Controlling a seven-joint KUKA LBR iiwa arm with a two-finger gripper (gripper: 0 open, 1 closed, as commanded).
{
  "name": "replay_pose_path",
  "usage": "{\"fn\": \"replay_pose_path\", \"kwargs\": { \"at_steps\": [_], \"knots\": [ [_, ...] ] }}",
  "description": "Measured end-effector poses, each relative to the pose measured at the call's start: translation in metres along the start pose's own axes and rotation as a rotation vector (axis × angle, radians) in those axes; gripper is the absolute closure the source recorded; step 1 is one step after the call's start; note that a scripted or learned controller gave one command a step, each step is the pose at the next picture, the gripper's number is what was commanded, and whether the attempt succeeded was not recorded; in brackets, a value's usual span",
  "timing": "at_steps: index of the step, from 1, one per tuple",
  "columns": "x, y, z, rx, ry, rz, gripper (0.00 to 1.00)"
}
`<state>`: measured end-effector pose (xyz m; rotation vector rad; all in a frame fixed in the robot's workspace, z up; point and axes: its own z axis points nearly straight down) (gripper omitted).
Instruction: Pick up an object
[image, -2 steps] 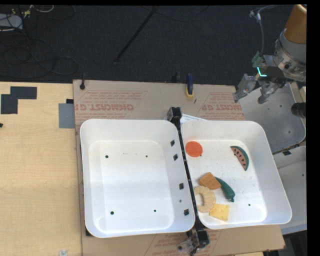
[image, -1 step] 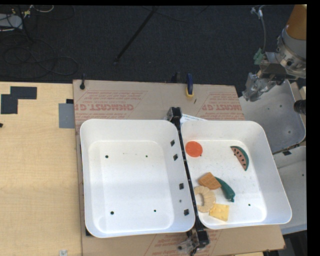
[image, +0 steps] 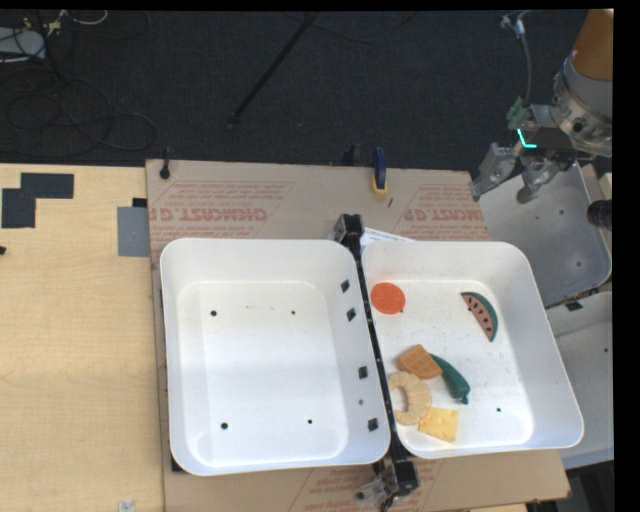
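Observation:
The right bin (image: 540, 300) holds several small toy foods. An orange-red disc (image: 388, 297) lies near the divider at the bin's far left. A watermelon slice (image: 481, 315) lies toward the right wall. Nearer the front sit a brown piece (image: 419, 361), a dark green piece (image: 452, 379), a beige ring (image: 408, 396) and a yellow wedge (image: 439, 424), close together. My gripper (image: 512, 180) hangs high at the upper right, beyond the bin's far right corner and well away from all the objects. Its fingers stand apart with nothing between them.
The left bin (image: 180, 300) sits beside the right one, joined by a black clip strip (image: 362, 340). Both rest on a cardboard sheet (image: 260, 205). A blue and yellow clamp (image: 379, 172) stands at the cardboard's far edge. A grey plate (image: 565, 235) lies to the right.

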<state>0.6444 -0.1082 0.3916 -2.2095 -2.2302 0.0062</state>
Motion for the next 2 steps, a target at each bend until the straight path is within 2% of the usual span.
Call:
{"fn": "replay_pose_path", "kwargs": {
  "at_steps": [1,2],
  "knots": [
    [0.001,0.000,-0.010,0.001,-0.001,-0.006,1.00],
    [0.003,-0.003,-0.035,-0.005,0.001,0.007,1.00]
  ]
}}
